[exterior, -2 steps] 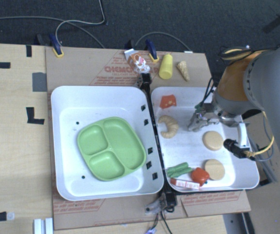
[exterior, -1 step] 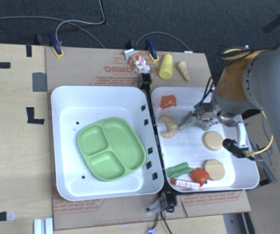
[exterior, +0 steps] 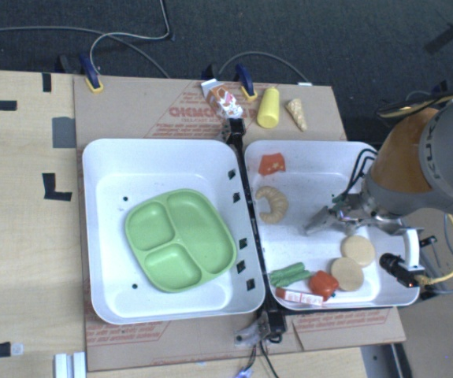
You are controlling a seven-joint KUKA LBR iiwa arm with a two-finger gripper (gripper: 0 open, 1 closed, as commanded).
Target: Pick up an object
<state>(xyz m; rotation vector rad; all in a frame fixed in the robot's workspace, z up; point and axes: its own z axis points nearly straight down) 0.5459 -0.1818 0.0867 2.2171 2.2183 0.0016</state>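
Reach step: arm is low in the right bin, nothing picked up.

The gripper (exterior: 319, 223) sits over bare bin floor w/ fingers spread a bit, nothing between them. Closest thing is the croissant (exterior: 272, 203), just to its left; two round cookies (exterior: 352, 262) sit near, to the lower right. Next, I think it must slide over one & squeeze.

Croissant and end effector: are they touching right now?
Apart. The camera view shows bare white bin floor between the croissant and the end effector.
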